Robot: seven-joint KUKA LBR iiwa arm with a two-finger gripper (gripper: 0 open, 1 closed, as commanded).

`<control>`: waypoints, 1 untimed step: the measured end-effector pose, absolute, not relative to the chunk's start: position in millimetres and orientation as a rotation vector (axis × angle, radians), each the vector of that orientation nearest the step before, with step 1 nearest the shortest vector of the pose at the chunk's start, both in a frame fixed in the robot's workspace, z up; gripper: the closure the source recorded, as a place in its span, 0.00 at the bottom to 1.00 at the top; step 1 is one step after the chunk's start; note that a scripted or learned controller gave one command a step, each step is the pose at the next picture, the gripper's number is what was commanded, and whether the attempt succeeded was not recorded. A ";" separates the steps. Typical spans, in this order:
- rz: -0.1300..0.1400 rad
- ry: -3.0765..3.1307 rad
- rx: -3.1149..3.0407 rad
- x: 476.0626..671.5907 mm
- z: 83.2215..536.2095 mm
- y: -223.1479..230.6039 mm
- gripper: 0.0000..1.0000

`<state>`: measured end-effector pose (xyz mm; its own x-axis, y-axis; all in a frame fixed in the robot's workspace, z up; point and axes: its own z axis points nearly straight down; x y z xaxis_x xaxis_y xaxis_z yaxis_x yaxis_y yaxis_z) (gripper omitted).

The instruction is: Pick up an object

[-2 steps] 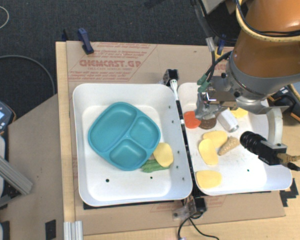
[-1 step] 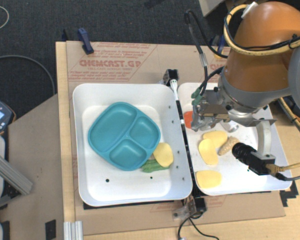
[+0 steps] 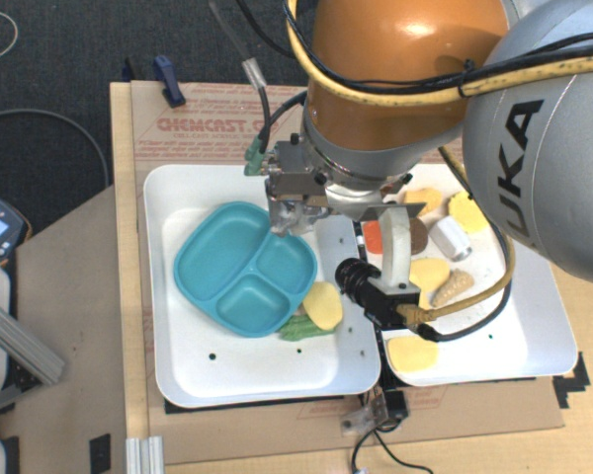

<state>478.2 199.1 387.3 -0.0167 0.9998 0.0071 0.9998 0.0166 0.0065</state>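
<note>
A grey and orange arm hangs over two white bins. Its end effector (image 3: 289, 215) sits at the teal divided plate's (image 3: 239, 282) two o'clock rim in the left bin (image 3: 178, 363); whether it is open or closed, I cannot tell. A yellow piece (image 3: 325, 306) lies at the plate's four o'clock.

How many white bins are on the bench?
2: the left bin holds a blue divided plate; the right bin sits beside it, partly covered by the arm.

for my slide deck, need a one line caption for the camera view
KUKA arm's gripper poised over blue divided plate in left bin.
</note>
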 end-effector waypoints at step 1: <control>-0.004 -2.225 -2.221 479.6 395.4 190.6 1.00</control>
<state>479.6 190.6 395.4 -0.0021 1.0000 0.0005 1.0000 0.0021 0.0035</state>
